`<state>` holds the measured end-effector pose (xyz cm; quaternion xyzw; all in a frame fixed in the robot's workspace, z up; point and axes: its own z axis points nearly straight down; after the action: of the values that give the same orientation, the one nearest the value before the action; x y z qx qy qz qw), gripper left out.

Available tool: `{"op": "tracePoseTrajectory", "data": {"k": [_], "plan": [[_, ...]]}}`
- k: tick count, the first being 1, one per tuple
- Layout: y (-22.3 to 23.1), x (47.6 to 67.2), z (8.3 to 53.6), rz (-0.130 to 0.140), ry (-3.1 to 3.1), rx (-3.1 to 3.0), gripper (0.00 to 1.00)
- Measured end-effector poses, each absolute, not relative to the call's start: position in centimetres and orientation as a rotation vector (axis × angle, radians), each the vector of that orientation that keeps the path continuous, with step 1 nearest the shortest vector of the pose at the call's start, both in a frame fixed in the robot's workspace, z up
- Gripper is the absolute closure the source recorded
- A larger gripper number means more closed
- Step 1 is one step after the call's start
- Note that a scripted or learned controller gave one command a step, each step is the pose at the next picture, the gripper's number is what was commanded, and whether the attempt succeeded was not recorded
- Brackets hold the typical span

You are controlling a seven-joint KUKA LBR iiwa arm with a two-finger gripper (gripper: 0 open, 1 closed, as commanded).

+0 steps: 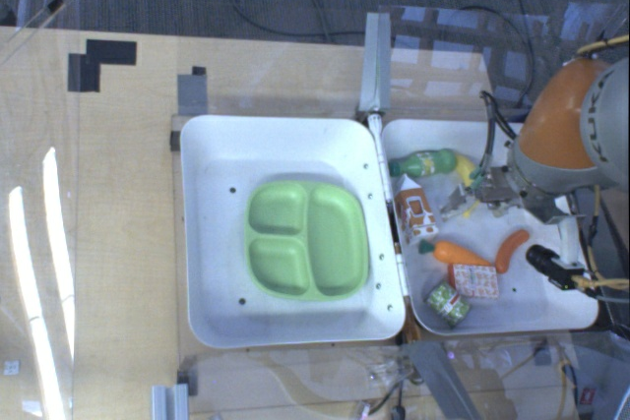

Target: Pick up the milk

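The small white-and-brown milk carton point(415, 214) lies in the right white bin point(581, 315); the gripper point(463, 200) hovers just beside it, released.

Tray point(305, 239) in left bin point(207, 310) — milk point(415, 215) right.

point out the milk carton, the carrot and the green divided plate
milk carton point(415, 214), camera view, its printed front face
carrot point(463, 254), camera view, middle of its orange body
green divided plate point(336, 236), camera view, its large right compartment
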<state>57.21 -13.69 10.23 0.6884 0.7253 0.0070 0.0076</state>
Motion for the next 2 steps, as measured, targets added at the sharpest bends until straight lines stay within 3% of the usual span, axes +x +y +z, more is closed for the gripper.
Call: {"op": "tracePoseTrajectory", "data": {"k": [1,2], "plan": [[-16.6,61.7,8.9,0.007,2.492,1.899,0.0],[-16.6,62.0,10.3,0.014,2.486,1.891,1.0]]}}
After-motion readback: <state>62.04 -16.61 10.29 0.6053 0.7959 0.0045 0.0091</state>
